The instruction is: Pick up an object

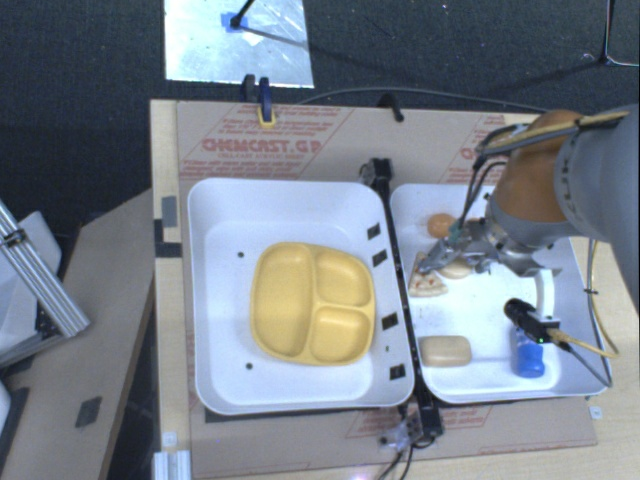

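Arm [560,183] reaches in from right over right bin [570,268]. Gripper [437,265] low at bin's left side, just above cracker [428,287]; can't tell its state. Nearby: bread roll [441,225], tan soap bar [445,350], blue marker [527,353]. Left bin [215,268] has yellow divided plate [310,303].

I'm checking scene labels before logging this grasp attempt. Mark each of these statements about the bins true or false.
1. A yellow divided tray lies in the left bin. True.
2. The beige block sits in the left bin. False: it lies in the right bin.
3. The claw is over the right bin. True.
4. The blue object rests on the yellow tray. False: it lies in the right bin, near its front right corner.
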Controlling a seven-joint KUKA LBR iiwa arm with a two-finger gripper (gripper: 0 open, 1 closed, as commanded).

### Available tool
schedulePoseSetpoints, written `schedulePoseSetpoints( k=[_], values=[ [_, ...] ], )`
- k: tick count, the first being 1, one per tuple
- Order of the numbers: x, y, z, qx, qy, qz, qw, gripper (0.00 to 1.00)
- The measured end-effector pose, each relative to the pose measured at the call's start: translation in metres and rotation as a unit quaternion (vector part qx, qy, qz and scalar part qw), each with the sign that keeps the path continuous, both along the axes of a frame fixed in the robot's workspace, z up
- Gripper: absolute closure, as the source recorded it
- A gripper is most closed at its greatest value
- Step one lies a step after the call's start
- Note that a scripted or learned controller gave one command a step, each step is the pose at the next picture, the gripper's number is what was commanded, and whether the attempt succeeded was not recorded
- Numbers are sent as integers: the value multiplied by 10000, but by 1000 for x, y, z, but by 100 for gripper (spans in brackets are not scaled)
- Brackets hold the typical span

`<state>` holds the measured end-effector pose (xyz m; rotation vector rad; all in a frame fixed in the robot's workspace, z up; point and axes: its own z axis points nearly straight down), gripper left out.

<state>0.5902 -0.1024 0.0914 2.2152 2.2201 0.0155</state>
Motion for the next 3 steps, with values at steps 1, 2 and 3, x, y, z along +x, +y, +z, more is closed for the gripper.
schedulePoseSetpoints(
  k=[1,2,3],
  values=[
    [3,1,12,4,-44,8,10000,100],
    [2,5,57,-20,27,8,10000,100],
    [9,1,103,-21,25,8,10000,100]
  ],
)
